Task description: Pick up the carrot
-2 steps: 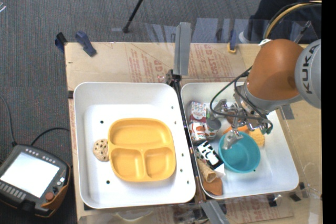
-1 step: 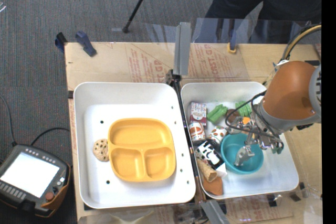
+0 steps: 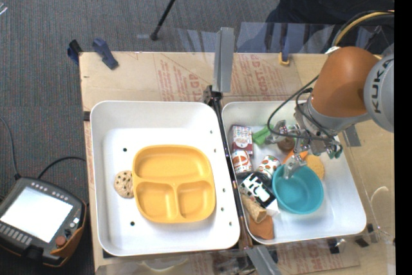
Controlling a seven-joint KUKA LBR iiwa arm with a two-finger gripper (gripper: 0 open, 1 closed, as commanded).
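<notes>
- Where the right bin (image 3: 351,219) is most crowded, a small orange sliver taken to be the carrot (image 3: 289,157) is seen just above the rim of the teal bowl (image 3: 297,191), directly beneath the hand (image 3: 297,152).
- It is judged to be a light, stiff toy with a smooth, somewhat slippery skin; a hold across its narrow width near the middle would be favoured.
- Whether the hand's fingers are apart or together cannot be told, as they are hidden among cables and clutter; nothing is seen clamped between them.
- Close to the carrot, a round tan piece (image 3: 316,168) is seen touching the bowl's upper right rim, and a small can (image 3: 267,166) lies just to the left.
- Further left, a red-and-white carton (image 3: 241,136), a green piece (image 3: 261,135) and a black-and-white box (image 3: 257,187) are packed together.
- The bowl's rim and the can are judged the likeliest obstructions.
- In the left bin (image 3: 103,119), a yellow divided plate (image 3: 174,182) and a cookie (image 3: 123,183) lie well apart from the work.
</notes>
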